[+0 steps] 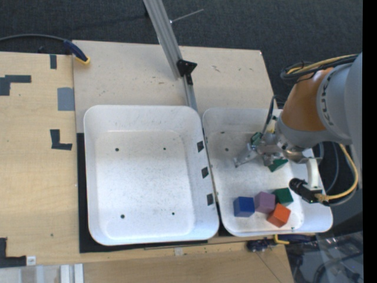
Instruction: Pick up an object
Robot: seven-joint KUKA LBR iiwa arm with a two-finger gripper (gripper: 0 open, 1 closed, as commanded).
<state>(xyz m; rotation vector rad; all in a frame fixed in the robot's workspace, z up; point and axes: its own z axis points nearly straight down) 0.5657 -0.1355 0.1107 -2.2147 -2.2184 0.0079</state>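
Fingers (240,160) can't be read as open or closed at this angle; gripper (246,157) sits low over the right bin (227,119), mid-floor, nothing visibly between the tips. Right bin holds a blue cube (243,206), purple cube (265,202), orange cube (280,216) and green cube (283,195) clustered at its near right corner, plus a green piece (277,165) under the wrist. Left bin (94,122) has bare floor, open room across it.
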